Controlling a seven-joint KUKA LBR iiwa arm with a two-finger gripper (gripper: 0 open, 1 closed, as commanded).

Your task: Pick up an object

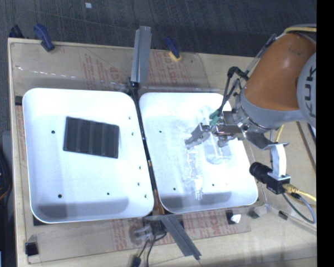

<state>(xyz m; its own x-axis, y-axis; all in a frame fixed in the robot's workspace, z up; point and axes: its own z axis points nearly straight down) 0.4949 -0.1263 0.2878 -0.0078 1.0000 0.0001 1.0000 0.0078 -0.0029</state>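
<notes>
A clear plastic object [196, 168] lies in the right bin [172, 196], a see-through, crinkled shape running from mid-bin toward the near wall, hard to make out against the white. A second glassy, rounded piece [217, 152] sits just beside it, under the gripper [203, 135]. The gripper hangs low over the right bin, and its grey fingers point toward the left; whether they are spread or closed I cannot tell, and nothing shows clearly between them. The arm [278, 82], grey with a broad orange band, comes in from the right.

The left bin [39, 199] holds a dark ribbed rectangular pad [92, 137], lying flat near its middle. Both bins rest on a pale wooden bench [72, 65] covered by a clear sheet with faint red printing, too small to read. Blue clamps [43, 36] grip the far edge. A grey metal bar [140, 54] stands between the bins at the far side. Beyond the bench lies dark carpet [211, 10].
</notes>
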